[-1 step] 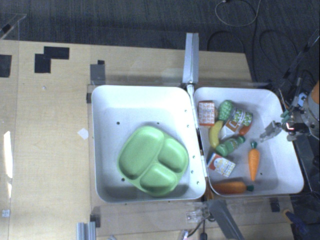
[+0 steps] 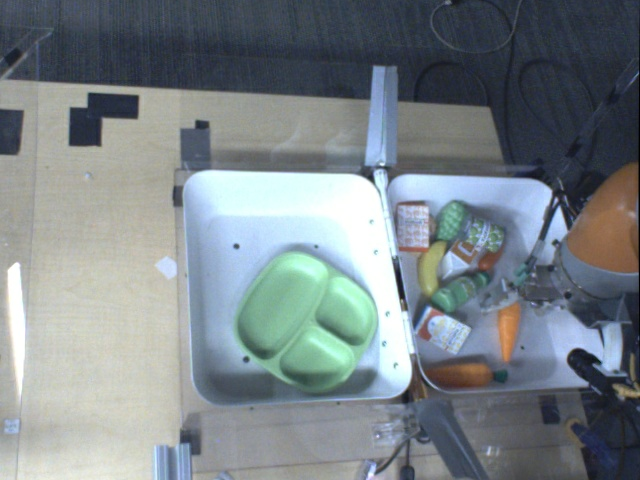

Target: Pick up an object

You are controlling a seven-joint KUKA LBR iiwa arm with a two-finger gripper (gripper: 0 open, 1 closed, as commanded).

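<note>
Wooden bench [image 2: 90, 298] w/ two white bins; right bin [image 2: 535, 363] is crowded. Gripper [image 2: 520, 290] state can't be told. Toy carrot [image 2: 508, 331] beside it is judged light, stiff, smooth; best taken mid-body.

Both bins [image 2: 200, 268] are white; the left one holds a pale green tray [image 2: 305, 318]. The right bin contains a yellow banana [image 2: 431, 268], two orange carrots [image 2: 508, 330], a green bottle [image 2: 460, 291] and red-and-white cartons [image 2: 412, 224]. The counter [image 2: 90, 268] is tan with black patches [image 2: 100, 116].
</note>
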